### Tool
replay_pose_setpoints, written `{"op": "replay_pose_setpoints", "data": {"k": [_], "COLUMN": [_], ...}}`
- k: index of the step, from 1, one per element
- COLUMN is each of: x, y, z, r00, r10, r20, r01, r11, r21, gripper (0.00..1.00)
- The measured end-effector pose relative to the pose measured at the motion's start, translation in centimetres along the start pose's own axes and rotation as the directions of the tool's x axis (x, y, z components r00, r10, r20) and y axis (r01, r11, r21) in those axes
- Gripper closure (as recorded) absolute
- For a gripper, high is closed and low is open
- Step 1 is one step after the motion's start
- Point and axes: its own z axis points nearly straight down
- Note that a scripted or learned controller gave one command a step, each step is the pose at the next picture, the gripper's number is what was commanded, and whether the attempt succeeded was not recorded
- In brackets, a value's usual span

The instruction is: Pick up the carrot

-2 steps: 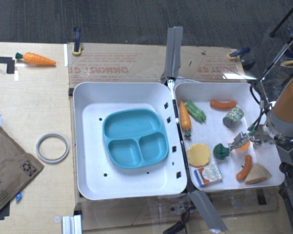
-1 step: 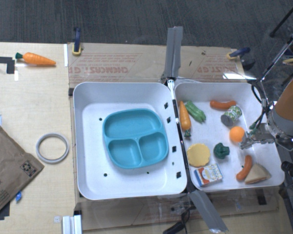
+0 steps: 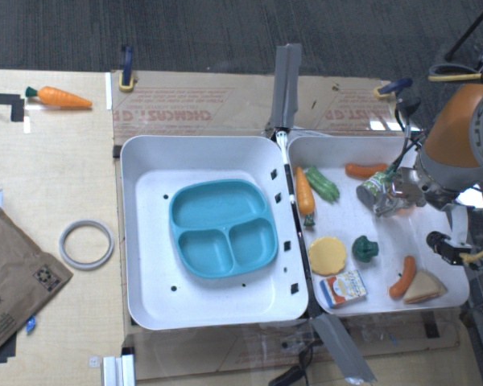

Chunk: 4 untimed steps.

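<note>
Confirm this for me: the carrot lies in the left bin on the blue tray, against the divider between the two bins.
One thing is wrong: the bin. The camera view shows the carrot lying in the right bin, not on the blue tray, which sits in the left bin with nothing on it. The rest holds: the carrot lies against the divider between the two bins.

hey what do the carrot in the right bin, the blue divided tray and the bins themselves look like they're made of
Carrot: looks like molded plastic play food, smooth, evenly orange, with a green top.
Blue divided tray: probably plastic, one uniform turquoise piece with rounded compartments and a soft sheen.
Left bin and right bin: likely thin white plastic, with smooth walls and rounded corners; metal cannot be ruled out.
</note>
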Motion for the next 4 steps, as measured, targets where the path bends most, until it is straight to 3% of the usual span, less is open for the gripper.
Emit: {"op": "replay_pose_setpoints", "data": {"k": [1, 2, 3, 4], "x": [3.4, 2.9, 7.4, 6.8], "y": [-1.1, 3.2, 7.1, -0.8], "z": [-15.4, -35.0, -24.4, -26.1], "r00": [0.981, 0.989, 0.975, 0.999], "r10": [-0.196, -0.146, -0.223, 0.044], "r20": [0.001, 0.002, 0.001, 0.001], "r01": [0.196, 0.146, 0.223, -0.044], "r11": [0.981, 0.989, 0.975, 0.999], "r21": [0.0, 0.0, 0.002, 0.003], "gripper": [1.0, 1.0, 1.0, 1.0]}}
